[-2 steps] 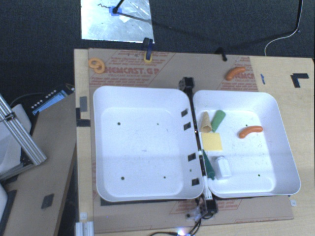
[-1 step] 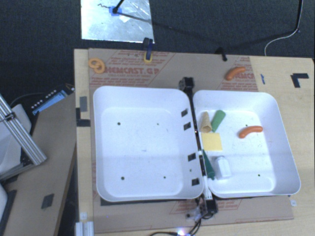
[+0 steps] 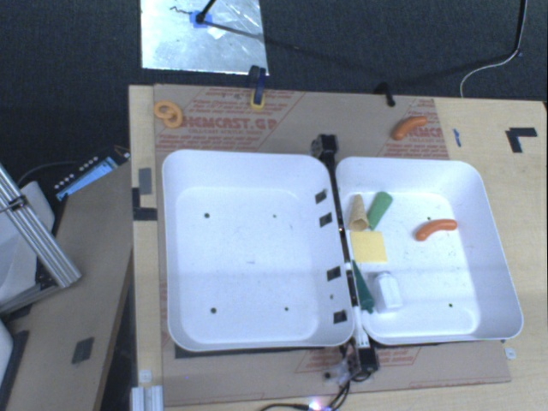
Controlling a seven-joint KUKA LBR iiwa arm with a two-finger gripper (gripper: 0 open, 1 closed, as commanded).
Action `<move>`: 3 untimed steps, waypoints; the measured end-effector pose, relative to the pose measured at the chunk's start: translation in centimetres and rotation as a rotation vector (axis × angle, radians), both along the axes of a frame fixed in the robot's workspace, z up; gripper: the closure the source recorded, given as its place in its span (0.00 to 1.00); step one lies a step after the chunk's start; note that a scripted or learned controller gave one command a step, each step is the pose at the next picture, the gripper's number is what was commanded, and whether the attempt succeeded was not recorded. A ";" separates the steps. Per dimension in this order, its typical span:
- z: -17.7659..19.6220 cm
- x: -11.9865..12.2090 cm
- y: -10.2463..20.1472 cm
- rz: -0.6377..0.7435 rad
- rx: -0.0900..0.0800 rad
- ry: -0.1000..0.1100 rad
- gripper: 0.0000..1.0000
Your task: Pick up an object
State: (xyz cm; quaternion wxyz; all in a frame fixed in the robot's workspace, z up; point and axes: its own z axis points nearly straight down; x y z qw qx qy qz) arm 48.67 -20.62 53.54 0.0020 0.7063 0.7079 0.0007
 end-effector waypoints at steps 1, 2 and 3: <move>0.0 0.0 0.0 0.000 0.000 0.000 1.00; 0.0 0.0 0.0 0.000 0.000 0.000 1.00; 0.0 0.0 0.0 0.000 0.000 0.000 1.00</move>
